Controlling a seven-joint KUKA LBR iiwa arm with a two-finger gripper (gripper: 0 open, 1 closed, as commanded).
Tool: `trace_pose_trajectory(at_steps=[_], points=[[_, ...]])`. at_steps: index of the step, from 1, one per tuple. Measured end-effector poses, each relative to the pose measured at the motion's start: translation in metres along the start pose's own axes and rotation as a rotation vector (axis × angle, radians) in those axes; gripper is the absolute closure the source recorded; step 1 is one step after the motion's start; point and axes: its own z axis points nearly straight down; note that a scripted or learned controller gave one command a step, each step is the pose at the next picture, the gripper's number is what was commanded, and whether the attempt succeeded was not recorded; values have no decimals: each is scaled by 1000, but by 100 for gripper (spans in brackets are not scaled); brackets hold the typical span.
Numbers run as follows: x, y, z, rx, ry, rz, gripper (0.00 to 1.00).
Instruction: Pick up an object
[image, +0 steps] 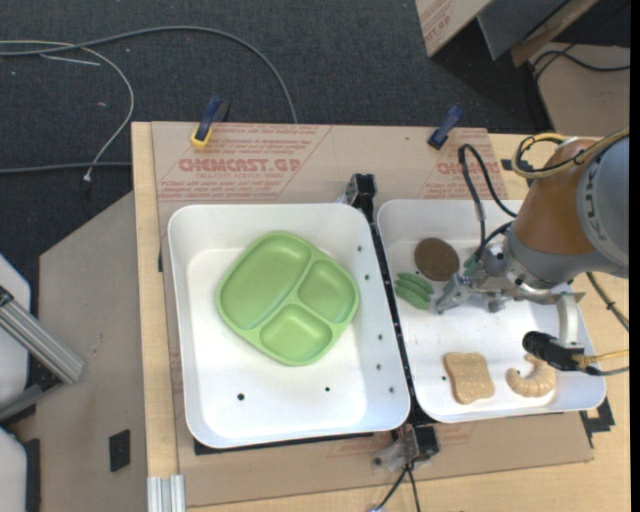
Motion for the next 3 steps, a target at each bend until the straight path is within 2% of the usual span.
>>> trace_pose_trajectory(at_steps=[1, 2, 3], points=[[0, 1, -12, -4, 0, 0, 100], [-5, 3, -57, -10, -4, 0, 100], [-9, -5, -114, -11, -4, 0, 100]])
